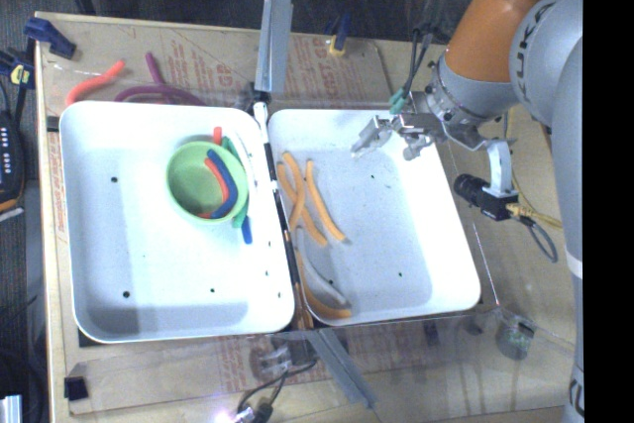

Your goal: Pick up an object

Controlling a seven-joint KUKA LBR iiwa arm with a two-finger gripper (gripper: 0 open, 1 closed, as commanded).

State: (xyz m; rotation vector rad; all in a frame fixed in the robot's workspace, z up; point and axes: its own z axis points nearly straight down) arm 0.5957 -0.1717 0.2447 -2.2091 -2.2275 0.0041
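While reaching in from the right, arm (515, 25) low over right bin (436, 213), claw (391, 139) open, empty-fingered.

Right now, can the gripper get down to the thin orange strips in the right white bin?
Probably yes. The gripper hangs over the right white bin, and the thin orange strips lie uncovered on its floor with nothing between them.

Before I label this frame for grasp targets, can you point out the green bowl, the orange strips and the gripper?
green bowl (188, 178): camera view, inner left wall.
orange strips (315, 205): camera view, middle of one strip in the right bin.
gripper (393, 143): camera view, midway between its fingertips.
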